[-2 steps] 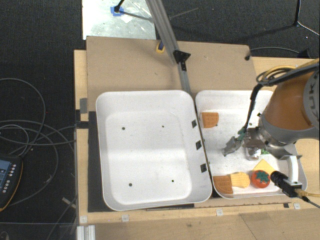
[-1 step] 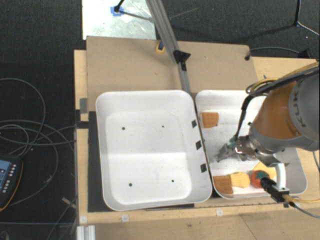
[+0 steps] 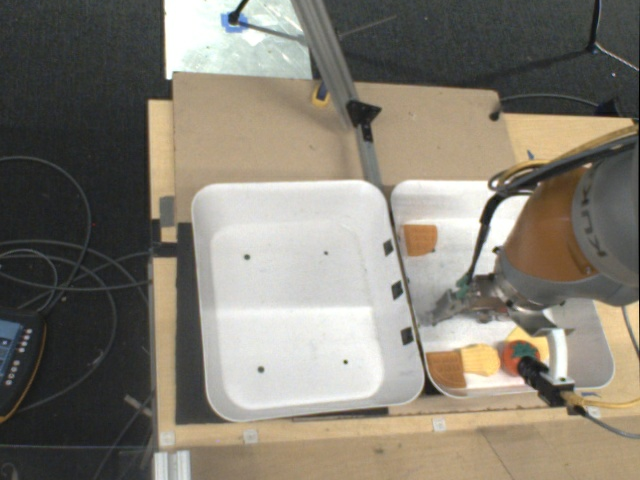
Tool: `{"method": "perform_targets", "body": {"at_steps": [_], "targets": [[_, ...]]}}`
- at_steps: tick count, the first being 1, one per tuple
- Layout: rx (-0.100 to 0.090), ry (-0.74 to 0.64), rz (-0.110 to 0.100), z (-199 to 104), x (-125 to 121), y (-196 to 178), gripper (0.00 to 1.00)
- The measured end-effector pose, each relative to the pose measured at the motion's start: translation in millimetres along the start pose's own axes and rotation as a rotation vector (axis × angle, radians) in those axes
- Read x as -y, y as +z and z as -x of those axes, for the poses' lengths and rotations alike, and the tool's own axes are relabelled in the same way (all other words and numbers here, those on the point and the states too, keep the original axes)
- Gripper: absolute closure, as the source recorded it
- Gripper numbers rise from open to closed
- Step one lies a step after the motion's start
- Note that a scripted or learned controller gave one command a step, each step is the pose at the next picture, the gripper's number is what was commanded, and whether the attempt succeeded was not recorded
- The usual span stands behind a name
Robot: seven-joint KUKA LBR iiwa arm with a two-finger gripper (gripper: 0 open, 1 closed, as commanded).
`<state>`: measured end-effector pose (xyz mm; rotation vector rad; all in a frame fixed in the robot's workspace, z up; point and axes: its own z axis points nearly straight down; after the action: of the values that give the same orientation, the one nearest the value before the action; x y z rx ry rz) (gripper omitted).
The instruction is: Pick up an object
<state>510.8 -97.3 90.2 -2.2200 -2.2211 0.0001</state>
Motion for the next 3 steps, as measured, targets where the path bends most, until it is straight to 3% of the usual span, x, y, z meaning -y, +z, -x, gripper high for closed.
{"method": "perform_targets", "body": {"at_steps": [1, 2, 3], "targets": [[0.0, 0.0, 0.003, 0, -1, -11, 1.0], [0.002, -0.004, 0.007, 1, -10, -57, 1.0], [0.002, -0.005, 0.008, 0, -2, -109, 1.0]]}}
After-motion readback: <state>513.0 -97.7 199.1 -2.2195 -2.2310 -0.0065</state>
